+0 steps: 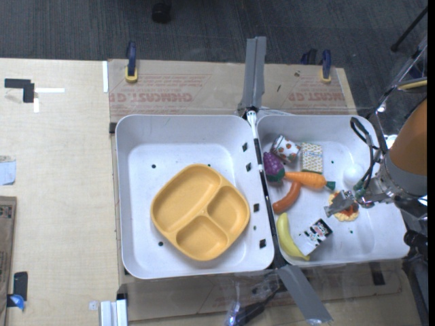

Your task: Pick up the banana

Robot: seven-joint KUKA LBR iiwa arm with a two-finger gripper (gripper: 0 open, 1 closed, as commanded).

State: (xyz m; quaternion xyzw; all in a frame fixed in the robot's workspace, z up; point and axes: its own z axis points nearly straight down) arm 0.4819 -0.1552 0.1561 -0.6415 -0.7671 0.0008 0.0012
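Observation:
The yellow banana [288, 237] lies along the front left corner of the right bin [367, 250], close to the divider between the bins. My gripper [340, 204] hangs low over the middle right of that bin, roughly a banana's length to the right of the banana and slightly farther back. It is directly above a small orange and yellow item [348, 213]. Nothing shows as held in the gripper. The arm, with its orange band [413, 148], comes in from the right edge.
The right bin also holds a black and white packet [316, 231] right beside the banana, a reddish sausage [287, 197], a carrot [306, 179], purple grapes [273, 165], a patterned box [311, 157] and a white toy [285, 148]. A yellow divided plate [199, 212] lies in the left bin [129, 182].

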